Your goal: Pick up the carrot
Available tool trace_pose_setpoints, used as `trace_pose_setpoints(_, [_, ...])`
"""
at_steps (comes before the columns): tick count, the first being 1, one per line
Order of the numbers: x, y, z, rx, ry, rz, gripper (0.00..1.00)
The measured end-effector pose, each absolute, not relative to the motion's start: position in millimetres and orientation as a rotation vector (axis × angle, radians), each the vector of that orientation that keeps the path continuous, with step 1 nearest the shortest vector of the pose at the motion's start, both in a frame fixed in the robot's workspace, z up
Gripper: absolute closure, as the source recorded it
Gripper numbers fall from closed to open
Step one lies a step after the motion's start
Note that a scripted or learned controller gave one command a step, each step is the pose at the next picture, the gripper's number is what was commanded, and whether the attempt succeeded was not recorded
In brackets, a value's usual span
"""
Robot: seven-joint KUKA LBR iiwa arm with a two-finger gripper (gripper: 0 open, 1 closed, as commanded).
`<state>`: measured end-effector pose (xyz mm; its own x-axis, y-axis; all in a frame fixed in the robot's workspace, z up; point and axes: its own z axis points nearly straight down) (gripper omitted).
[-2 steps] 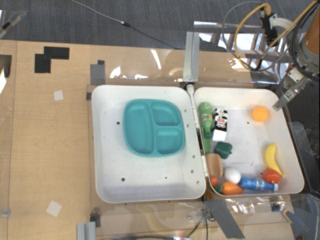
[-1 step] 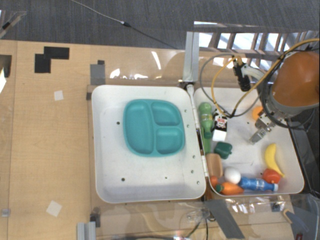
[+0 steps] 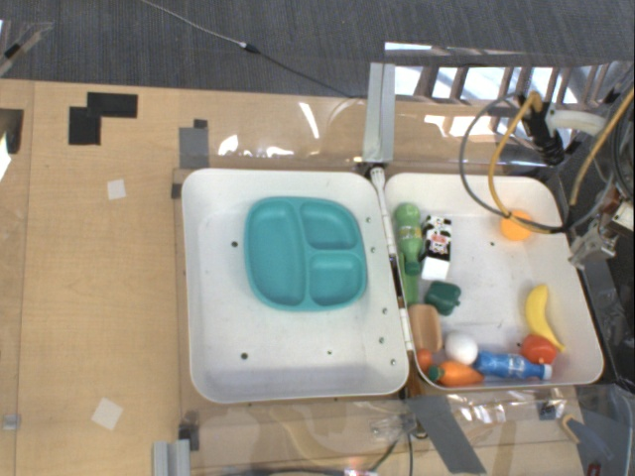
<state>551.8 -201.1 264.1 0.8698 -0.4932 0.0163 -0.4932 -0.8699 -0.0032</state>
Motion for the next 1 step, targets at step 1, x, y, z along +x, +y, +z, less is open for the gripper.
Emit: trace_pose_setpoints(1, [544.5,-204.2,88.7,3.099,-0.523,0.016,1.00])
